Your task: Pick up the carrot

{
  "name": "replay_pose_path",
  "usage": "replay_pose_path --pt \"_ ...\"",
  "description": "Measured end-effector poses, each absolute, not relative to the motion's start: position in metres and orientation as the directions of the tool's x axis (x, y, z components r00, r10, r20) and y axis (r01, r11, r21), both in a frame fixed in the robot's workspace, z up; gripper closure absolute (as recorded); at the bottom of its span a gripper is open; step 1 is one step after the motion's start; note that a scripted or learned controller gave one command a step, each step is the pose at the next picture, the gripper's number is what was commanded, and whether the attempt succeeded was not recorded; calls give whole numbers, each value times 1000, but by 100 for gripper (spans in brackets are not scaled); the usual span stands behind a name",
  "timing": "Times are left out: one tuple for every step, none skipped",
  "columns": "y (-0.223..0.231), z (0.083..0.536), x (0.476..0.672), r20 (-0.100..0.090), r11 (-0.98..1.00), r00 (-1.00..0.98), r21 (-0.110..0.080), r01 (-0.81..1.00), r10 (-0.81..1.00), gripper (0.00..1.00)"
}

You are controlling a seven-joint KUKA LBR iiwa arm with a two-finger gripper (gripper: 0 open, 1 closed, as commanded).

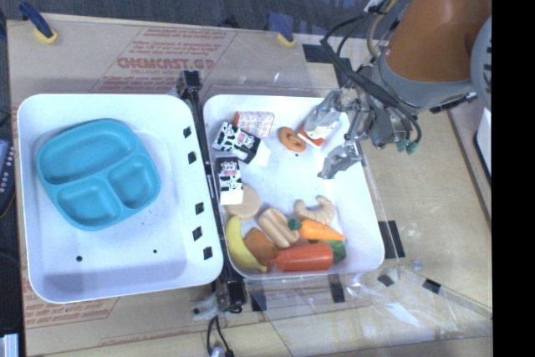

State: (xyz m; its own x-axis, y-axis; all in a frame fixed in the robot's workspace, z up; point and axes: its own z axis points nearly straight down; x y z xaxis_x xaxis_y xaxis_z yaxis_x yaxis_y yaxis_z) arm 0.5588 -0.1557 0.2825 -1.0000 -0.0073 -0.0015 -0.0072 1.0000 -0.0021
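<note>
Approach step: the claw (334, 138) hovers over the right bin's (361, 188) far side, fingers spread, holding nothing.
Next move calls for travelling nearer, over the carrot (319, 230), then descending.

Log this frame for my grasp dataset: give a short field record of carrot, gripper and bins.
carrot: right bin, near its front edge, beside a red pepper and a hot dog
gripper: above the right bin's far right part, apart from the carrot, holding nothing
left bin: holds a blue divided plate
task state: carrot not yet picked
</note>
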Motion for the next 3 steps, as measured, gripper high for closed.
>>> replay_pose_path --pt "-152 118 508 10 990 -990 5 -139 -139 0" --pt "-210 93 519 -6 976 -976 -2 -216 -216 0" --pt "-208 104 521 -8 974 -974 -3 -226 -226 100"
